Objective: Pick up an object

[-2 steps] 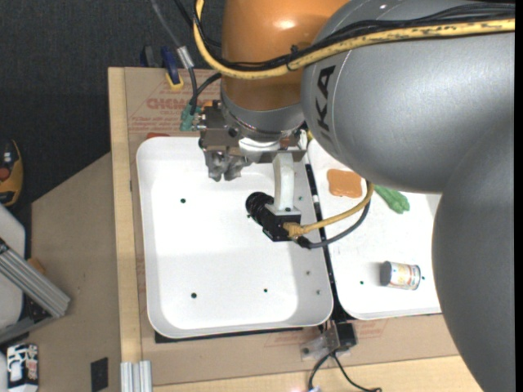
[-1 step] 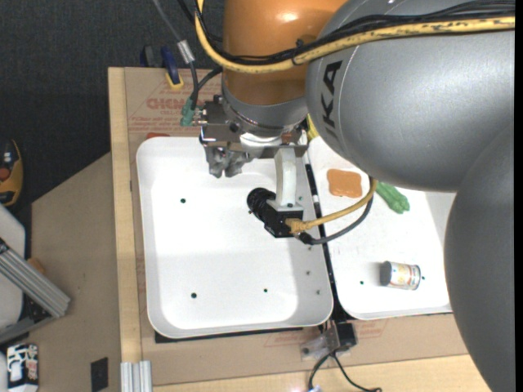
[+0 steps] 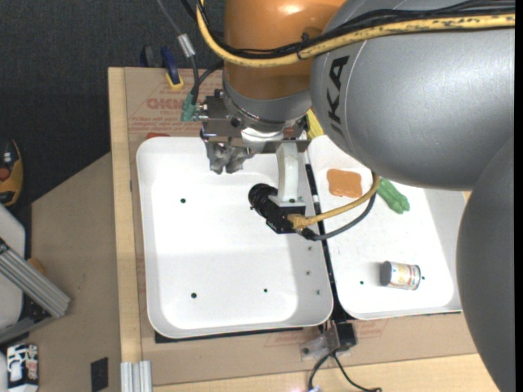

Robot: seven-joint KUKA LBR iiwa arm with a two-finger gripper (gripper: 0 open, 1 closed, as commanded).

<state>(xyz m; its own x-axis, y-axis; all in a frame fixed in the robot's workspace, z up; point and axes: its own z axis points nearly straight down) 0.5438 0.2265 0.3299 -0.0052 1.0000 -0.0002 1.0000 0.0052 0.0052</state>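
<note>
okay, one slanted view from above. the grey arm (image 3: 425, 80) with its orange band comes in from the right and takes up most of the upper frame. the gripper (image 3: 225, 160) hangs over the far end of the left bin (image 3: 221, 284), close to that bin's back wall and left of the divide between the two bins, pointing down at bare white floor. can't tell whether the gripper is spread or closed: the wrist body blocks much of it and its tip is a dark blur. the candidate objects all lie in the right bin (image 3: 437, 243). an orange flat piece (image 3: 344, 182) sits near the far end, close to the inner wall. a green piece (image 3: 393, 196) lies at a slant just to its right, near it but apart. a small can (image 3: 400, 275) lies on its side toward the near end, silvery with a yellowish label, well apart from the other two. all three are on the other side of the divide from the gripper, well apart from it. both bins sit side by side on a cardboard sheet (image 3: 131, 137) with red print along its far edge. a blue and yellow thing (image 3: 170, 65) sits at the cardboard's far edge, beyond the left bin's back left corner.
</note>
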